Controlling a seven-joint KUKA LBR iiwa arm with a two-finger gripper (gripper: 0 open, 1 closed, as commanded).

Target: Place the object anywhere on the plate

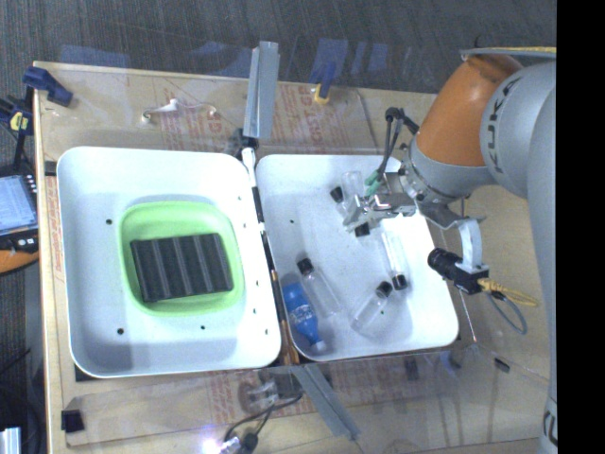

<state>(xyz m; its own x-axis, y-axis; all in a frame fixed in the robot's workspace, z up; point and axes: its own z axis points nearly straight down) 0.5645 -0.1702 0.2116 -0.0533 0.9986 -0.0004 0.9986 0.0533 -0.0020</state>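
From above, the arm is reaching in from the right and its gripper is hovering low over the far part of the right bin. I cannot tell how it is set. I am counting about four clear bottles with black caps lying there: one just near of the gripper, one nearer, one toward the left, one at the gripper. A blue bottle is lying at the near left. They look light, stiff and slippery, likely to roll; I would be taking one across its middle. One green plate, carrying a dark ribbed insert, is waiting in the left bin. Two bins on the bench.
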